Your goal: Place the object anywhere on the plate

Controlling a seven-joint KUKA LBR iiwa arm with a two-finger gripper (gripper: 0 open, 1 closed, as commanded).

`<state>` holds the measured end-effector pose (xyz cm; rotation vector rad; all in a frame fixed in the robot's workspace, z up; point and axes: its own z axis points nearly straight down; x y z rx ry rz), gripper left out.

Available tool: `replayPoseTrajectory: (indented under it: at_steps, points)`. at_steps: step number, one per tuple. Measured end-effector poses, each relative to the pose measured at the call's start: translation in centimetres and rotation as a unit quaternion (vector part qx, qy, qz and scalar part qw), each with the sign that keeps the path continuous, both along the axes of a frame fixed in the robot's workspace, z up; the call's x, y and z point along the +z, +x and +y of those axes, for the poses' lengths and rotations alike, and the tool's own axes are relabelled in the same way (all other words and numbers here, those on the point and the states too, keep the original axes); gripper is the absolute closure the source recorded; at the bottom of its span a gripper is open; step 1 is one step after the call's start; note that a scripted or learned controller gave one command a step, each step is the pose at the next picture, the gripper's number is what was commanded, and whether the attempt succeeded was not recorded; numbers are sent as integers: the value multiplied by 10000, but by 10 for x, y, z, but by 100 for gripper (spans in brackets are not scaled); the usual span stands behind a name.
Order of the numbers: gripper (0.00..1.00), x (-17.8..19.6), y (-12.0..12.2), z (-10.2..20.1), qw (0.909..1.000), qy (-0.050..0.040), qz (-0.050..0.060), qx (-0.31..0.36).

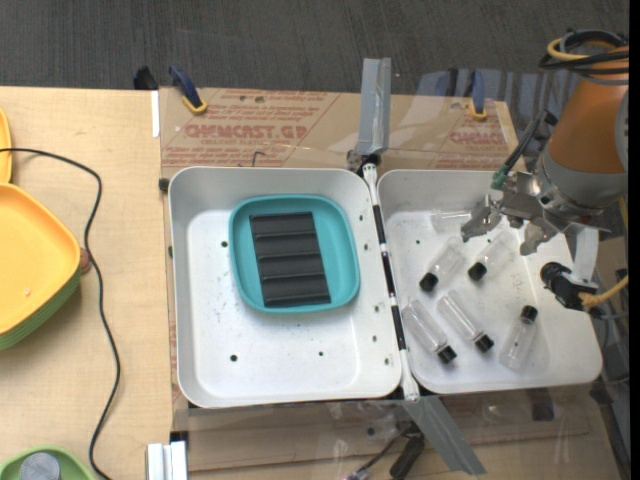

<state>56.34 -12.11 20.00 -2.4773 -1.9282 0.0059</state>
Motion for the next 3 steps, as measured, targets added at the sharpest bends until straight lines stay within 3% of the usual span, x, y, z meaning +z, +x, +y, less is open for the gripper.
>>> replayPoseTrajectory:
  at_steps: [1, 2, 3]
  points:
    - [0, 59, -4, -67, 10000, -7, -10, 61]
    - [0, 130, -8, -89, 9999, -8, -9, -169]
    - [0, 240, -7, -90, 9957, -10, -6, -927]
